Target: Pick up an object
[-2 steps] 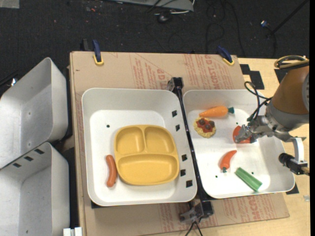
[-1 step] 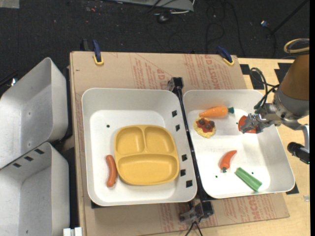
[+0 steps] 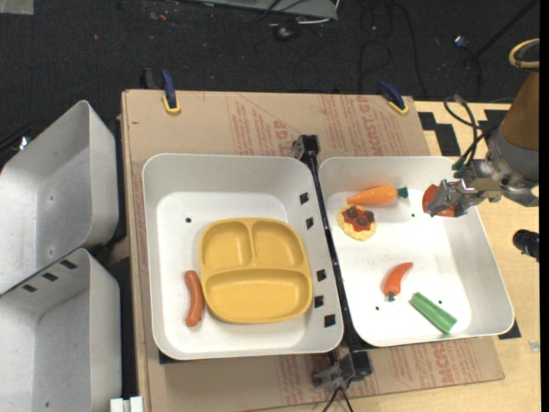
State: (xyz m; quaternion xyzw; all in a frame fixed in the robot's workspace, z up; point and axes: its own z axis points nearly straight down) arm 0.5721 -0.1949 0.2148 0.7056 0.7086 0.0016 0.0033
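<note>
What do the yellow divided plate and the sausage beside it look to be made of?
Yellow divided plate: probably moulded plastic, with a uniform colour, smooth rounded compartment ridges and a soft sheen. Sausage: likely a plastic or rubber toy, evenly orange-red and slightly glossy; which of the two is unclear.
</note>
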